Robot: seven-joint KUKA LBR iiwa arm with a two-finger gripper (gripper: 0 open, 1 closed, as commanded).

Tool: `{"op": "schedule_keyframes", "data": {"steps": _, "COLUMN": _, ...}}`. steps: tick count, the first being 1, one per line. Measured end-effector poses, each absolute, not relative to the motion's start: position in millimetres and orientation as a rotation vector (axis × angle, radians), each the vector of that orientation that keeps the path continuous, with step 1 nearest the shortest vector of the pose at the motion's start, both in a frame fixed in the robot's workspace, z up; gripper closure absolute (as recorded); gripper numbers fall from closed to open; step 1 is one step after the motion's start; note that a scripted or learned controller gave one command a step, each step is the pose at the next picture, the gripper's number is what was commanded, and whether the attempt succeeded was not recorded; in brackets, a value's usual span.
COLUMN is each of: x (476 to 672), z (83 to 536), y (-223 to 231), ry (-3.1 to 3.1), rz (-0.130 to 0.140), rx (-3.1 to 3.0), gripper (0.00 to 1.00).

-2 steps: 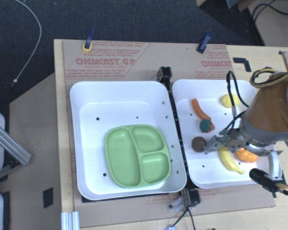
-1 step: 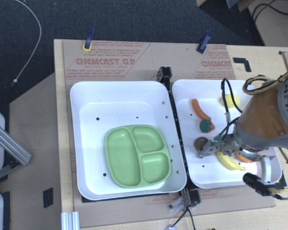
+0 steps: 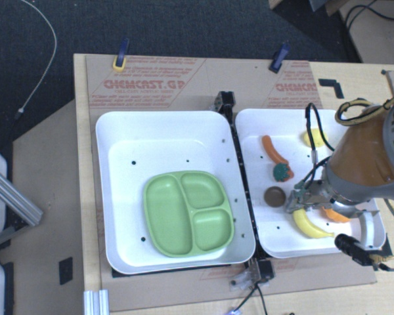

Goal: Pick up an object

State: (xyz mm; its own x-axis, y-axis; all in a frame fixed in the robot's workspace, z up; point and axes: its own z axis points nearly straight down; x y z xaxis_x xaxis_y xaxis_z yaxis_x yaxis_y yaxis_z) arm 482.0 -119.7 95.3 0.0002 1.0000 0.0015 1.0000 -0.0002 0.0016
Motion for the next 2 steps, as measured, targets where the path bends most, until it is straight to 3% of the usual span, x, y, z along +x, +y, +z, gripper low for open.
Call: {"op": "schedule_keyframes", "data": {"steps": 2, "x": 491.7, "z": 187.9, "y": -111.3, "ry": 2.218, "rz": 0.005, "rx": 2.216, "gripper": 1.00}}
